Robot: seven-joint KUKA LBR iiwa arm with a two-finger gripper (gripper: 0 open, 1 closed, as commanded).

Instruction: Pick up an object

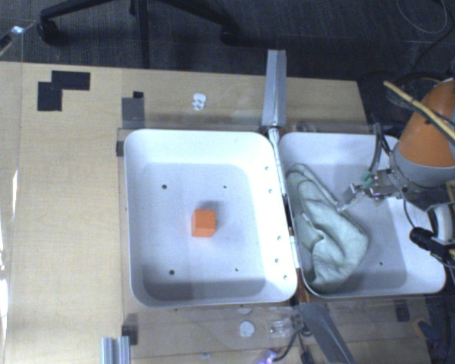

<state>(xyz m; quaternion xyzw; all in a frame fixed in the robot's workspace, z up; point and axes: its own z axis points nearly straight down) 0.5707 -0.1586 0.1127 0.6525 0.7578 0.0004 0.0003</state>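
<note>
A: Quick pass, bottom of frame up. What's closest?

B: Lower right, the crumpled pale grey-green cloth [330, 230] lies in the right shallow white plastic bin [417, 275], bunched against that bin's left wall. Centre-left, a small orange cube [204, 223] sits alone in the middle of the left shallow white plastic bin [246, 287], well apart from every wall.

A: And the arm?

B: The grey arm with the orange band [432, 139] comes in at the right edge. Its two-finger gripper [358, 189] hangs just beside the cloth's upper right edge, maybe touching it; too small to settle.

A: Fingers?

B: Can't tell whether they're spread or pinched. Nothing visibly between them.

A: Step?

B: I'd call it approach to the cloth, no grasp yet. Next move calls for dropping onto a fold and pinching enough fabric to lift.
</note>
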